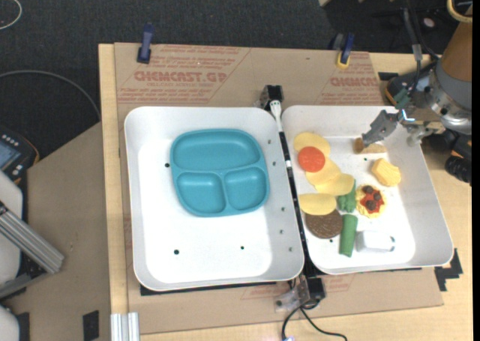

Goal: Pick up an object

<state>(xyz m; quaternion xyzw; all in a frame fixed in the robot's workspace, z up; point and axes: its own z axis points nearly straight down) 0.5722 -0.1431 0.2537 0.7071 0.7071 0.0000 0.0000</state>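
The right bin (427, 204) holds a heap of toy food. There is a red tomato (311, 158) on yellow slices (328, 176), a yellow chunk (386, 172), a small red-and-yellow piece (371, 201), a brown round cookie (324, 225), a green stick (347, 228) and a white block (377, 240). My gripper (373, 135) hangs over the bin's upper right part, just above and left of the yellow chunk. I see nothing held in it.
The left bin (150, 242) carries a teal divided plate (220, 171). A black divider strip (283, 160) runs between the bins. Blue and yellow clamps (145, 43) hold the cardboard base at the back. The arm's wrist (450, 85) stands over the right bin's far right corner.
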